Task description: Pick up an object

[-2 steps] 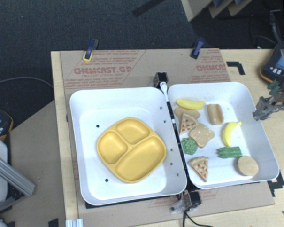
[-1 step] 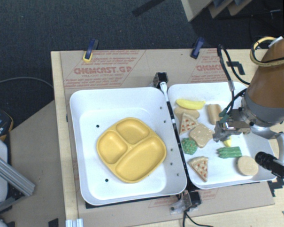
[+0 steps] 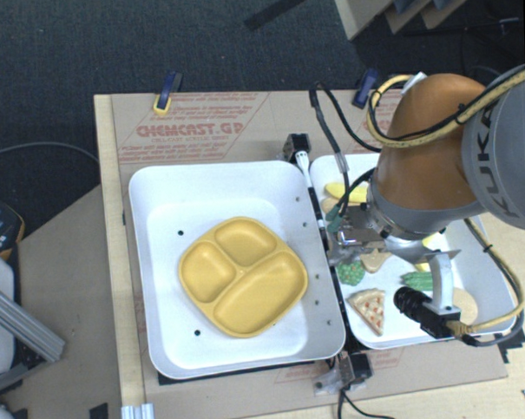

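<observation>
A yellow three-compartment plate (image 3: 242, 275) lies in the left white bin (image 3: 158, 209). The right bin (image 3: 491, 277) holds small toy foods: a pizza slice (image 3: 369, 309), a green leafy piece (image 3: 349, 271), a green piece (image 3: 416, 281), a yellow piece (image 3: 335, 191) and a tan round piece (image 3: 463, 303). My gripper (image 3: 355, 237) hangs under the orange wrist band at the left side of the right bin, just above the green leafy piece. The wrist hides how its tips stand.
The arm's grey and orange body (image 3: 433, 145) covers much of the right bin. Cables (image 3: 333, 132) run across the cardboard base (image 3: 198, 120) behind the bins. A black clamp (image 3: 296, 147) sits between the bins at the back.
</observation>
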Robot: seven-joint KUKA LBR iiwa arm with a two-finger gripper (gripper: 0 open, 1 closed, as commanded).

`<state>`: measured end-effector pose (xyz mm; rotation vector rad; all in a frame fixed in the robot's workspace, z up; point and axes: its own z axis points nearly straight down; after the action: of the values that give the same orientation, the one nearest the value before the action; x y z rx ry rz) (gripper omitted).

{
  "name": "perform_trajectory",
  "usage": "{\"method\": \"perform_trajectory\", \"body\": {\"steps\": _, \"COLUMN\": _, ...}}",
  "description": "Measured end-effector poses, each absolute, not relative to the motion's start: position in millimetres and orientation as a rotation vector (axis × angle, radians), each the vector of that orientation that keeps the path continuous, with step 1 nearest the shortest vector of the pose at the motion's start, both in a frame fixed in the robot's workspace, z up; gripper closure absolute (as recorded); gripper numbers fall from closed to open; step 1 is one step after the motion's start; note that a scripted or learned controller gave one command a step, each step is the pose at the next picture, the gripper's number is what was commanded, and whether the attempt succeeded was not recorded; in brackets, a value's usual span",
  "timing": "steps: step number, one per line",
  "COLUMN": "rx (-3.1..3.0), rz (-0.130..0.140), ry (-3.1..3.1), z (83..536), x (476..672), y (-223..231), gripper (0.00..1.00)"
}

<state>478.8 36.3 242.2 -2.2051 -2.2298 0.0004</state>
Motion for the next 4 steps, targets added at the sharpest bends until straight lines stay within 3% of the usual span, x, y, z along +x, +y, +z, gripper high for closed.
{"method": "perform_trajectory", "body": {"steps": 1, "rx": -2.224, "rz": 0.010, "ry": -2.211, "z": 181, "x": 477.8, "y": -23, "gripper": 1.00}}
{"method": "perform_trajectory", "body": {"steps": 2, "rx": -2.216, "rz": -0.006, "ry": -2.230, "z": 221, "x": 480.3, "y": 39, "gripper": 1.00}}
{"method": "perform_trajectory", "body": {"steps": 3, "rx": -2.204, "rz": 0.002, "ry": -2.229, "z": 168, "x": 490.0, "y": 144, "gripper": 1.00}}
{"method": "perform_trajectory", "body": {"steps": 4, "rx": -2.228, "rz": -0.001, "ry": -2.218, "z": 194, "x": 490.9, "y": 98, "gripper": 1.00}}
